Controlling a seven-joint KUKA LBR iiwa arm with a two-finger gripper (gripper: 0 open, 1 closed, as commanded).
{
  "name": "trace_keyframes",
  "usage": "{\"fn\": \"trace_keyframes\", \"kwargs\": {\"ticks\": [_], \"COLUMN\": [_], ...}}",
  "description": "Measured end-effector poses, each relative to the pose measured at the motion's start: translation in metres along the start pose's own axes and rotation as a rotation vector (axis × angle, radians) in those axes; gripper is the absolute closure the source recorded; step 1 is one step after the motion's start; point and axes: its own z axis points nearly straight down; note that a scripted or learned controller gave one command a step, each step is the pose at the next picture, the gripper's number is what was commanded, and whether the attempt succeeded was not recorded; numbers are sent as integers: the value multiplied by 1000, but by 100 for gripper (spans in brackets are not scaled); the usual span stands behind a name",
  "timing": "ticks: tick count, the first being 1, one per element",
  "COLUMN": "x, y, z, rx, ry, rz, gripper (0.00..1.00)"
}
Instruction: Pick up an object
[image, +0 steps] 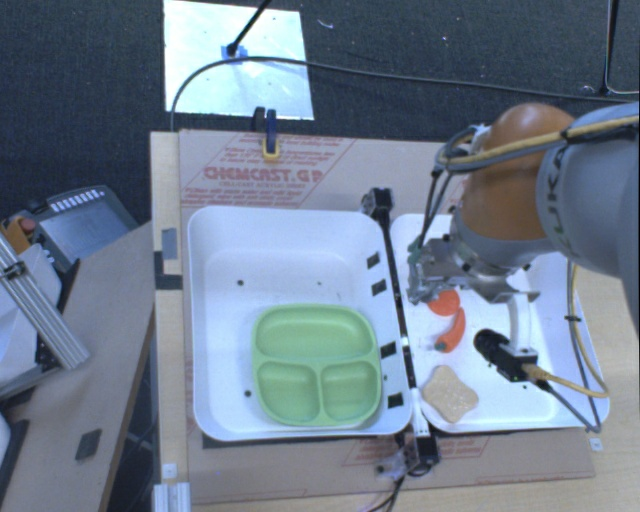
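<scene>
Orange and glossy, the orange piece (455, 333) was what I watched most closely. It lay in the right bin (552, 345), towards that bin's left side, not far from the wall it shares with its neighbour. It was a slim, curved shape, bent like a small horn, redder towards the top and lighter orange at its lower tip. Its upper end ran up under the tool (432, 283), where a second reddish-orange patch showed. I could not tell whether that patch was part of the same piece or a separate one.

From my camera, the tool hung directly over that upper end, very close to it, with the grey arm (590, 190) and its orange band coming in from the right. I could not tell whether the tool was released or clenched, nor whether it touched the piece at all.

Nearer the front of the same bin sat a tan slice (450, 394), shaped like a small piece of bread, apart from the orange piece. The left bin (215, 290) carried a green plate (318, 362) with three compartments, lying flat near its front wall.
</scene>
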Motion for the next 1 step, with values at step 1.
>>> {"fn": "trace_keyframes", "kwargs": {"ticks": [1], "x": [49], "y": [-22], "z": [-6], "rx": [1], "ry": [0], "rz": [0], "gripper": [100]}}
